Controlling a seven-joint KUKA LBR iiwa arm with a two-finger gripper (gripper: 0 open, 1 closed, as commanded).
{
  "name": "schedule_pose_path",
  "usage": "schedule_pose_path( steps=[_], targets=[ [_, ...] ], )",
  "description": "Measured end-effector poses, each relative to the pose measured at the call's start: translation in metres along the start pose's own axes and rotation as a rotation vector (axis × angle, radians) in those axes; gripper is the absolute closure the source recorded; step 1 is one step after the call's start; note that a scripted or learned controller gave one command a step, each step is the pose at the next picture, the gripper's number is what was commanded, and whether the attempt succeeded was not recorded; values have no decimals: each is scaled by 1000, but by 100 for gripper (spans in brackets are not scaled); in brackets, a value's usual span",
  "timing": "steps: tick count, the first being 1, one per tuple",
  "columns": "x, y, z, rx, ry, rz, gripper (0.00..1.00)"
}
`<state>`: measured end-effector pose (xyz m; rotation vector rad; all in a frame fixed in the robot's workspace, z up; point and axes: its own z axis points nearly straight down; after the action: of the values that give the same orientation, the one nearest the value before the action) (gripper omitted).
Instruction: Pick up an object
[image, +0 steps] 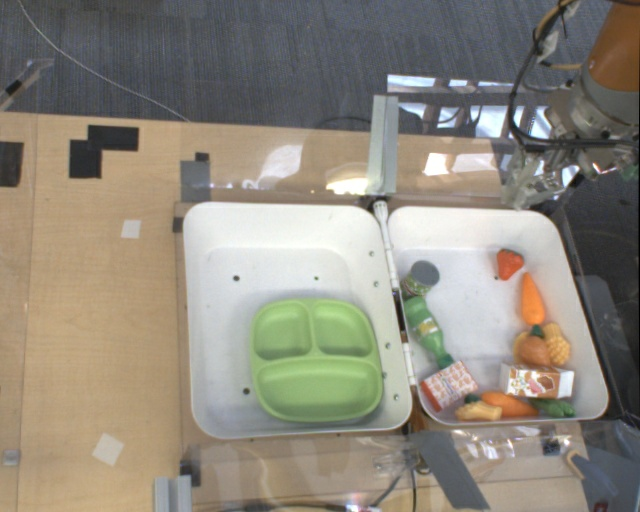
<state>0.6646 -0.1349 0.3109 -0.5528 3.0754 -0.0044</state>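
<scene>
The gripper (540, 180) hangs just past the far edge of the right bin (470, 232), above its rim; whether its jaws are apart or together I cannot tell (glare hides them). Nothing is picked yet, so this looks like the approach step. Candidates lie along the bin's right edge: a strawberry (510, 264), a carrot (532, 298). A green bottle (427, 330) lies by the left edge. Next, the arm must descend over 1 item.

Arm (605, 60) cut by top-right edge (gripper (540, 180) perhaps blurred).
</scene>
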Motion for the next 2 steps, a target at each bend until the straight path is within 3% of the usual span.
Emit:
schedule_pose_path(
  steps=[1, 2],
  targets=[
    [-11, 8, -70, 1, 0, 126, 100],
    [75, 4, -24, -1, 10, 144, 100]
  ],
)
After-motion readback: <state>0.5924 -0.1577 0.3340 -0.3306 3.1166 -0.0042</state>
